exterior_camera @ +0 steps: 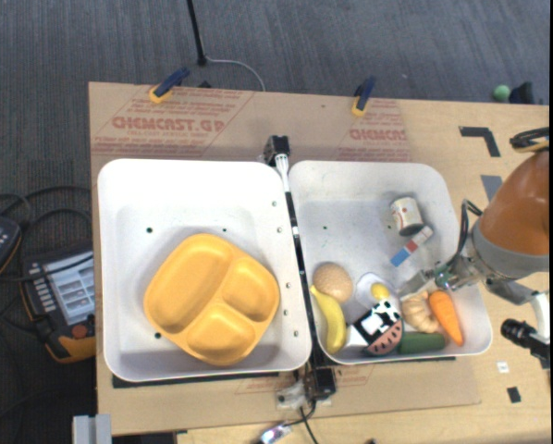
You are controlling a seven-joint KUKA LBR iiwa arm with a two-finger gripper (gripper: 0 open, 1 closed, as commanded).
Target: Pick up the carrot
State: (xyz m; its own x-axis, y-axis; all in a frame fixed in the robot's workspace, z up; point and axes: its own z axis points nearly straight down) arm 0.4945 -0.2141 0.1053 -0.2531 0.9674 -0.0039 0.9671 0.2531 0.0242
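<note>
Grey ribbed carpet surrounds a tan cardboard-covered bench (212, 128) printed with red lettering and clipped at its top edge by two yellow-and-blue clamps (169, 84). Two shallow white bins with rounded corners sit side by side on it. At frame left, the left bin (129, 192) holds a glossy yellow plate (212, 296), a lobed plastic dish split into three compartments. The right bin (350, 192) holds a cluster of toy food along its lower edge: a curved yellow banana (330, 320), a round beige potato-like lump (332, 281), a black-and-white checked block (378, 321), a red slice with dark seeds (385, 342), a dark green cucumber (422, 343) and a knobbly tan piece (418, 312). The carrot (446, 314), a smooth orange cone, lies at the lower right of this bin, tip pointing down-right, just beside the tan piece and above the cucumber. Higher up sit a small white cylinder (405, 215) and a red-white-blue stick (413, 244). From the right edge the arm enters, its orange band (526, 211) over a grey wrist. The gripper (440, 277) hangs just above the carrot's thick end; whether its jaws are open or closed cannot be told.
</note>
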